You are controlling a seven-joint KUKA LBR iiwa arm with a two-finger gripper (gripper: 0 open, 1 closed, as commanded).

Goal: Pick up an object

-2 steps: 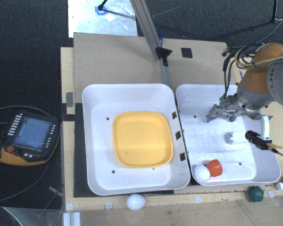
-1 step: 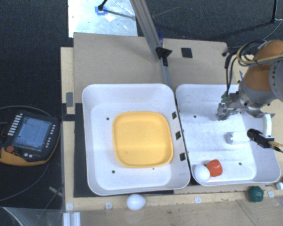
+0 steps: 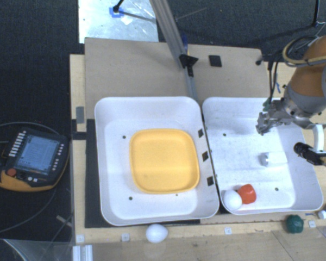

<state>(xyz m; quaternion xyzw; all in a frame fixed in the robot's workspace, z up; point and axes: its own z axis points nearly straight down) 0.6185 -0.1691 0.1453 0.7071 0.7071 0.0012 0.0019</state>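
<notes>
Gripper (image 3: 262, 125) hovers above right white bin (image 3: 228, 113); finger state: cannot tell, nothing seen held. Small grey metal piece (image 3: 264, 159), orange cup (image 3: 246, 194), white ball (image 3: 232, 200) lie ungrasped. You have pick outstanding.

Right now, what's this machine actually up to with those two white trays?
A grey and orange robot arm reaches in from the right, with its gripper over the upper part of the right-hand bin. It is meant to pick something up, and nothing shows in its grasp. In that bin lie a small grey piece, a red object and a white ball near the front edge. The left-hand bin holds a yellow plate. Another white ball sits on the bench outside the bins.
</notes>
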